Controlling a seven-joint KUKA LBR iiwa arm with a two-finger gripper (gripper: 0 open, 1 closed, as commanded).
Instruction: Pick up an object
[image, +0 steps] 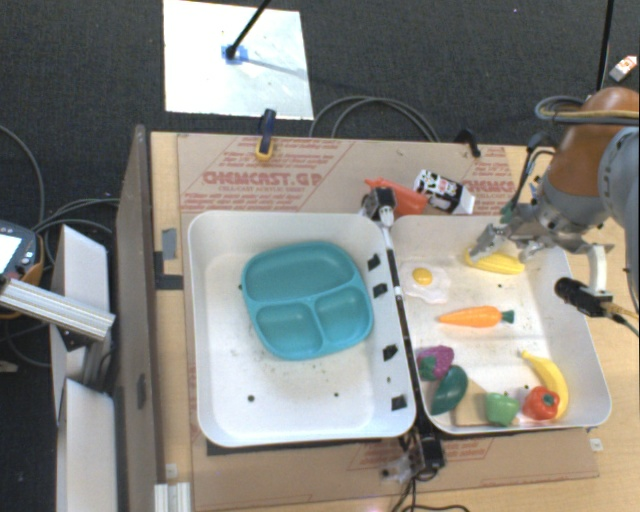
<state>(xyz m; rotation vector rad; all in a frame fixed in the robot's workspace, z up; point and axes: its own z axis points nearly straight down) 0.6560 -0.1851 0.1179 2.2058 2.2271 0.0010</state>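
Two bins, a divided plate on the left and toy food on the right

Two shallow white bins sit side by side on the bench. In the left bin a teal divided plate lies near the middle, its three compartments bare, with a few dark specks on the bin floor toward the near edge. A row of black clips runs down the seam where the bins meet.

In the right bin, a fried egg lies close to the seam toward the far edge. Nearer the middle is an orange carrot, lying crosswise with its green top pointing right. Along the near edge sit a purple piece, a dark green vegetable touching it, a green pepper, a red tomato and a yellow banana curving toward the right wall.

By the far right corner lies a yellow piece. The gripper is down directly over it; whether its fingers are released or clenched on the piece cannot be told from this angle.
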